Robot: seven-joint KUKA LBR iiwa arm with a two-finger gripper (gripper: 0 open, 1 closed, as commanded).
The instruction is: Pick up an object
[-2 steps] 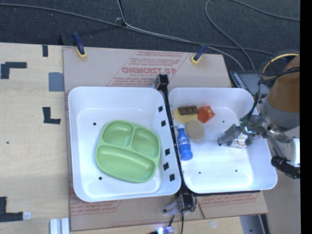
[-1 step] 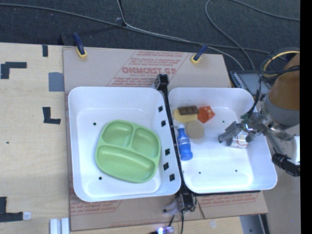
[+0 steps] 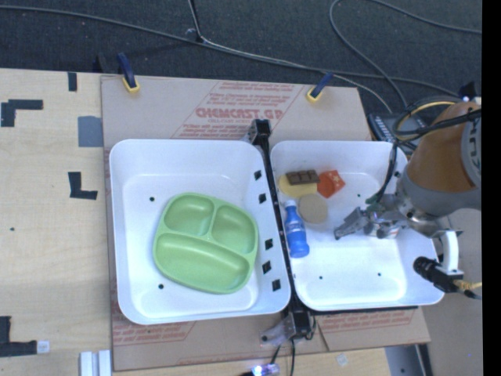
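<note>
Jaws hang low over the right bin, reaching in from the right on the grey arm with its orange band. They seem to be parted with nothing between them, though the view is too coarse to be sure. Just to their left lies a round tan disc, close to the tips but apart from them. Beyond it, against the divider between the bins, a blue bottle lies on its side with its white cap toward the far wall. Behind the disc sit a small orange-red block and a brown-and-cream bar, near each other along the bin's far side. The near half of this bin's floor is bare white.

Across the divider, the left bin holds a green sectioned plate, lying flat near its middle. Both bins rest on a cardboard sheet spread over the wooden counter.
</note>
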